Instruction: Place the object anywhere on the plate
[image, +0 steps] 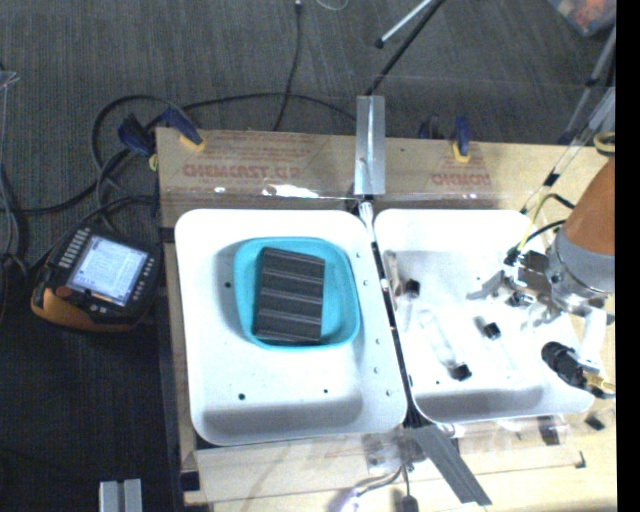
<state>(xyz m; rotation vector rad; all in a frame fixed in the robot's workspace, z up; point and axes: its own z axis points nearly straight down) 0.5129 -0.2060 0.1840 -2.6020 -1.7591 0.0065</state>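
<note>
Dark ribbed block (290, 295) lies flat on the blue plate (345, 300), roughly centred, its long side running a little off the plate's own axis. Plate sits in the left bin (200, 330), nearer the bin's far wall than its near one. No contact between block and arm.

Judgement: the placement looks done. Block rests wholly within the plate rim with blue showing on all sides; nothing appears left but for the arm to clear off, if that counts.

Gripper (535, 290) is over the right bin (440, 225), at its right side, well apart from the plate. State of the fingers: cannot tell, the wrist hardware and cabling hide them from this slant. Nothing is seen held.

Right bin floor carries a few small dark bits (460, 372) and a faint clear item near the middle; too small to identify.

Desk (260, 165): bare wood-coloured board behind the bins with faded red lettering, blue clamp (180, 128) at its left far corner, yellow-handled clamp (460, 150) further right. Metal upright (371, 150) stands on the seam between bins.

Room: dark carpet (80, 60), black cables looping across it, a handheld pendant (100, 275) with lit screen on the floor left of the desk.
</note>
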